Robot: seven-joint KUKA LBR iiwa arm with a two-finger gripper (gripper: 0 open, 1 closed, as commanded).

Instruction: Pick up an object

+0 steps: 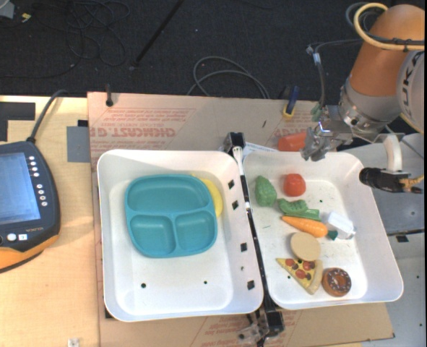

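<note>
Claw (pixel 317 149) hangs over right white plastic bin's (pixel 376 215) far rim; grip state unreadable. Left white bin (pixel 119 266): teal divided plastic tray (pixel 171 215). Right bin, apart from claw: orange toy carrot (pixel 305 226), red toy tomato (pixel 294 184).

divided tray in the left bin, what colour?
Teal; the divided tray shows plainly in the camera view, overlapping something yellow at its right edge.

The cardboard (pixel 199 125) under the bins bears red print, upside down and too blurred to read. The tablet (pixel 11 194) screen's text is illegible.
</note>
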